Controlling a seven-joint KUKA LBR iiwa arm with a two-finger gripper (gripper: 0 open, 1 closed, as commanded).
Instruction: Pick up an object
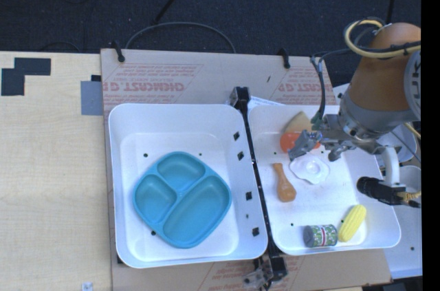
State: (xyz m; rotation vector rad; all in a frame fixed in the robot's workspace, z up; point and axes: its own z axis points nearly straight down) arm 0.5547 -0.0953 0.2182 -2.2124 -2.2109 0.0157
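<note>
White toy fried egg [311, 169] lies in the right bin [385, 231] just under the end effector [317, 145], whose opening I cannot tell; nothing looks lifted, so the pick seems not yet done. Cardboard [172, 80] beneath the bins carries reddish print, upside down and not readable with confidence.

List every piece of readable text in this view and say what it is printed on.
"CHEMCRZT G.P", as best it reads, upside down in red: cardboard sheet behind the left bin.
Red print of the same style near the right bin: partly hidden, unreadable.
Small can label: too blurred to read.
</note>
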